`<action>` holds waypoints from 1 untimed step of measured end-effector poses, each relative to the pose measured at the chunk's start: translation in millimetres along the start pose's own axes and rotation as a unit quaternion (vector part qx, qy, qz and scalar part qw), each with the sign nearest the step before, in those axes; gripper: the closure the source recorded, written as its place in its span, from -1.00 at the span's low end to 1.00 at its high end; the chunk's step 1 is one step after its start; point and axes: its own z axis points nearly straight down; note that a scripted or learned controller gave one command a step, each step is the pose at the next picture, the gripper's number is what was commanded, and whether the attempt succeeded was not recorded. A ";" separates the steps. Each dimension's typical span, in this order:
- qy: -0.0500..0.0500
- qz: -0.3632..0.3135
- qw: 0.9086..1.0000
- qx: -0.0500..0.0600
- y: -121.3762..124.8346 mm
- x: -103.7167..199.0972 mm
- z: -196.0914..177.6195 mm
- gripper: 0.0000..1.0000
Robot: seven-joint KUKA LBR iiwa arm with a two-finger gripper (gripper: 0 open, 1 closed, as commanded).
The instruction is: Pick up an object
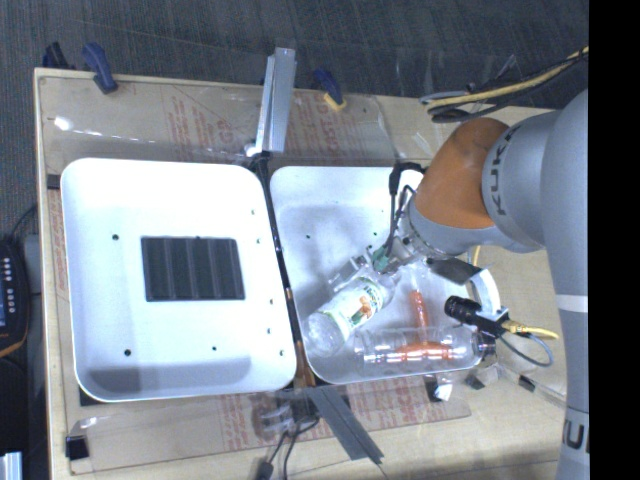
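Bench (60, 118) of pale wood fills most of the camera view, clamped at its far edge with blue clips (100, 68). Dark carpet lies beyond it.

Arm (545, 183), grey with an orange band, comes in from the right and bends down over the right bin's far right corner. Its bulk hides that corner.

Left bin (100, 208): white, shallow, rounded corners. A dark ribbed rectangle (193, 268) sits on its floor, roughly centred. Small dark dots scattered around it.

Right bin (320, 203): white, touching the left bin along a dark seam. A metal bar (274, 98) stands at the far end of that seam, tilted a little.

Bottle (345, 315): clear plastic, green and white label, lying on its side in the near half of the right bin, slanted, cap end toward the far right.

Clear tube-like packet (420, 349) with orange pieces inside lies along the near wall of the right bin, just beside the bottle's low end. A second orange piece (420, 311) lies just above it, near upright.

Gripper (387, 258): low in the right bin, at the bottle's cap end, close to or touching it. Whether the bottle sits between the fingers cannot be told; gap between them also cannot be told, too small and cluttered.

Black fitting (470, 311) and yellow cable (530, 333) hang off the wrist by the bin's right wall.
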 end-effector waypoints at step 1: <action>-0.003 -0.086 0.996 -0.009 -25.4 3.5 14.5 -1.00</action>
